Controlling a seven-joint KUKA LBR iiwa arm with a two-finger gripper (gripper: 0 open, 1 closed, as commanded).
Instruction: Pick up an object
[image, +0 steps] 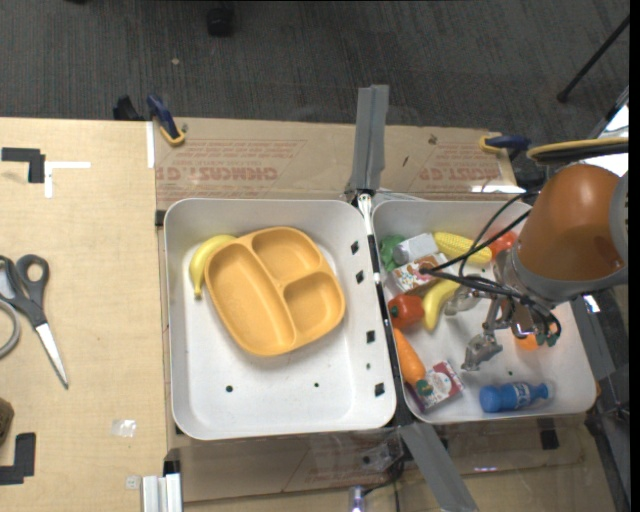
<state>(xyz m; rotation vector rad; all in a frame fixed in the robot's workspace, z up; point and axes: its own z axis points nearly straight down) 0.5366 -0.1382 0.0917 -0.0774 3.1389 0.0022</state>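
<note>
My gripper hangs low over the middle of the right bin, below the orange band of the arm. Nothing shows held in it. Around it lie a small yellow banana, a red pepper, a carrot, a red and white packet and a blue bottle. The bottle lies just right of and below the gripper. Near the bin's far wall sit a corn cob and a green and white packet. An orange object is partly hidden by the wrist.
The left bin holds a yellow divided plate with a banana against its left side. Scissors lie on the bench at far left. Cables run from the arm across the right bin's upper part.
</note>
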